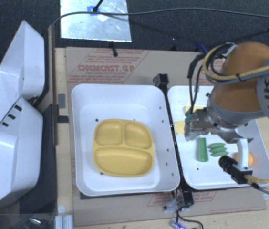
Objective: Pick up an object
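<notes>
Wooden bench with two shallow white bins (125, 92): grey gripper (191, 130), finger state can't tell, hovers in the right bin near a green stick-shaped block (201, 150), approach step, next likely descend over it.

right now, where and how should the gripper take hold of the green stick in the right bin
Probably across the middle of the green stick, coming straight down from above. It lies flat on the right bin floor, long and narrow, running roughly near-to-far, so closing across its short width suits it. The green pod-shaped piece lies close on its right, leaving little room there.
</notes>
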You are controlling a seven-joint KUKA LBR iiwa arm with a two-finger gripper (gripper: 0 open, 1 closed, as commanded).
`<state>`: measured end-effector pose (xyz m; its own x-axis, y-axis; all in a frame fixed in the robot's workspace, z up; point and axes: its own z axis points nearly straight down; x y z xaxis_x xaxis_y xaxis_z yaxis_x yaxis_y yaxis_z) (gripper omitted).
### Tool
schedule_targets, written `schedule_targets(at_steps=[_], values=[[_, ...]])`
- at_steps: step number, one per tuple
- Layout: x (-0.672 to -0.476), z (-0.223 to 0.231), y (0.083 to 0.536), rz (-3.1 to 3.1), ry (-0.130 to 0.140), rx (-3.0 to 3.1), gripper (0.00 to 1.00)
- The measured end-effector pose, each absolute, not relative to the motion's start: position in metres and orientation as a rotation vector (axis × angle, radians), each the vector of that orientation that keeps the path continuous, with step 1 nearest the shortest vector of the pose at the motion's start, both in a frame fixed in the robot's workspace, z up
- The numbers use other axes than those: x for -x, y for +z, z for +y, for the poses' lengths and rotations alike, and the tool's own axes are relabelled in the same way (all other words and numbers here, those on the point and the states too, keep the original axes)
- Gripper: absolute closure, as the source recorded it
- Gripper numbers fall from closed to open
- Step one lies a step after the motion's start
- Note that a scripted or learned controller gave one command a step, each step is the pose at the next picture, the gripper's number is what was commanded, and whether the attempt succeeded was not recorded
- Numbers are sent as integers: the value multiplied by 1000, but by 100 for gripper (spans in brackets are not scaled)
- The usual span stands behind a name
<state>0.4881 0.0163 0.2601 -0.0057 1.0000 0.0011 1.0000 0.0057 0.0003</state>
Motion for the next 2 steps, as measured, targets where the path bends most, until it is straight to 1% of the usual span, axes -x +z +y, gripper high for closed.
schedule_targets(at_steps=[1, 2], values=[[-494, 57, 245, -2225, 0, 2217, 100], [-499, 103, 245, -2226, -1, 2217, 100]])
